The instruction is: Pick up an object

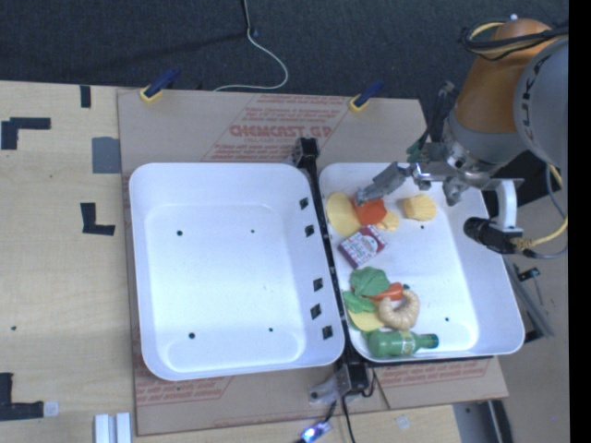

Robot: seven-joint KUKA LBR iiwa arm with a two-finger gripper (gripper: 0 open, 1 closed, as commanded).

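The right bin [480,293] holds several small items. Along its left side lie a yellow lemon-shaped piece [340,213], an orange-red item [371,212], a red and white packet [362,245], a green leafy toy [369,281], a tan ring [399,310] and a green bottle [399,343]. A yellow chunk [418,208] sits apart near the bin's far side. My gripper [408,194] hangs over the far part of this bin, open. One finger [379,187] reaches toward the orange-red item and the other is beside the yellow chunk. Nothing is between the fingers.
The left bin [148,247] stands beside the right one, with a black divider [319,247] between them. Both rest on a cardboard sheet [268,127]. The arm [503,90] comes in from the upper right, with a black cable fitting [494,233] over the right rim.
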